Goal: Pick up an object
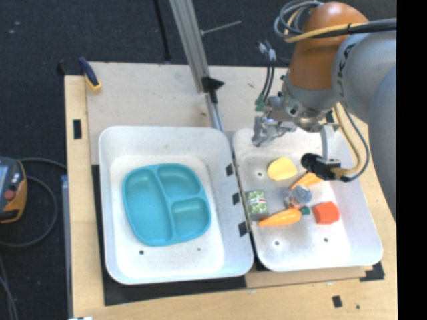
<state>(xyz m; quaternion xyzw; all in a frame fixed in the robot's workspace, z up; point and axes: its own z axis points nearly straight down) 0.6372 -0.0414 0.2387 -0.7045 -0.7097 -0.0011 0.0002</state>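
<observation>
You have a single fixed camera mounted above the table (pixel 153 95), looking down at a slant rather than straight overhead. It stands far enough back to frame both white bins: the left bin (pixel 113 145) sits centre-left in the frame, the right bin (pixel 353 245) centre-right. The far table edge lies toward the top of the frame, the near edge toward the bottom. The arm (pixel 320 39) enters from the frame's right. Dark floor borders the table at top and left.
</observation>
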